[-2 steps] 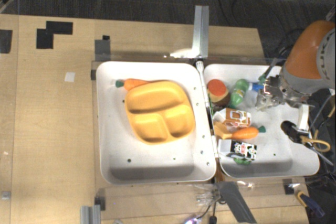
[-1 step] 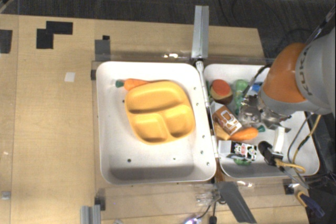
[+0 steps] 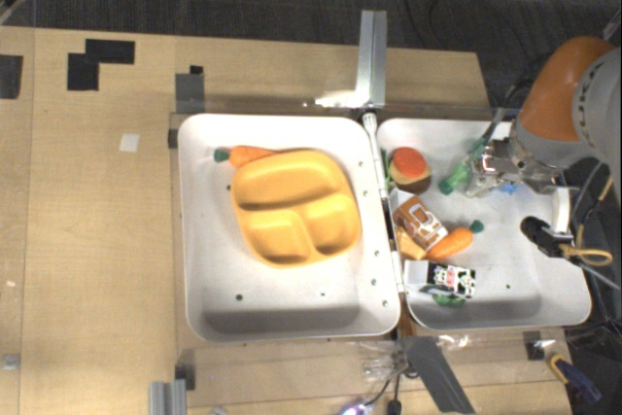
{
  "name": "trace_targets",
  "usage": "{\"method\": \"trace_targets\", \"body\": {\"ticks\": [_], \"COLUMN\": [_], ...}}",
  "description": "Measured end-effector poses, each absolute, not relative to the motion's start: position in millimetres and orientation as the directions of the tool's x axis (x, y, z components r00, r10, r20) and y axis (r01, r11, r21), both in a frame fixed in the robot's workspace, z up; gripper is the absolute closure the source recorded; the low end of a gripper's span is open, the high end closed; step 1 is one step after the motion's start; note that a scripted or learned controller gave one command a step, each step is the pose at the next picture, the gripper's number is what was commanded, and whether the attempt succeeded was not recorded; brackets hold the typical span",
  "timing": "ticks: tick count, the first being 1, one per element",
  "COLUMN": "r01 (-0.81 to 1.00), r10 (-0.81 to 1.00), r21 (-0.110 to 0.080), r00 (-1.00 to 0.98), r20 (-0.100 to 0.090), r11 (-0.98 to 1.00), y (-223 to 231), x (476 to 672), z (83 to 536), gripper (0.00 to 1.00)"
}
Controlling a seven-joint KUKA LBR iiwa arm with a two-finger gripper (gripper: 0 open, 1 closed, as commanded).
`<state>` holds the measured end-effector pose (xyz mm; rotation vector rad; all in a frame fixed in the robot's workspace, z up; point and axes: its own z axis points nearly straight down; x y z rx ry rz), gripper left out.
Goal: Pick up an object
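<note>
Bench stock, two white bins side by side. Left bin (image 3: 204,238): yellow divided tray (image 3: 292,204), lying flat near the middle; orange carrot toy (image 3: 248,154) partly tucked under the tray's far edge.

Right bin (image 3: 515,292): toy burger (image 3: 409,167) near the dividing wall; brown patterned packet (image 3: 420,224) just below it; second carrot (image 3: 452,243) touching the packet's near corner; small black-and-white printed item (image 3: 452,279) near the front wall; green bottle-shaped piece (image 3: 455,178) at the far side.

Gripper (image 3: 486,172): low over the right bin's far side, just beside the green piece, arm entering from the right. Jaw state: cannot tell; the tips are blurred against the bin floor and nothing is visibly held.

Task thing: any object; the green piece is the likeliest candidate by nearness, judged only.

Risks, judged:
- The green piece lies at a slant beside the tips, not clearly between them; a close could nudge it away or pinch one end so it swivels out.
- Its rounded form may roll on the smooth bin floor.
- A blue scrap (image 3: 505,190) under the tool could be taken instead.
- The far wall is close, limiting approach.
</note>
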<state>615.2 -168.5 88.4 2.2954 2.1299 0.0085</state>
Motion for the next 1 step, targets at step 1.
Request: {"method": "trace_targets", "body": {"ticks": [1], "r01": [0.975], "r10": [0.975], "r21": [-0.021], "r00": [0.222], "r20": [0.002], "r11": [-0.222], "y": [-189.7], "x": [660.6], "z": [85.9], "gripper": [1.00]}}
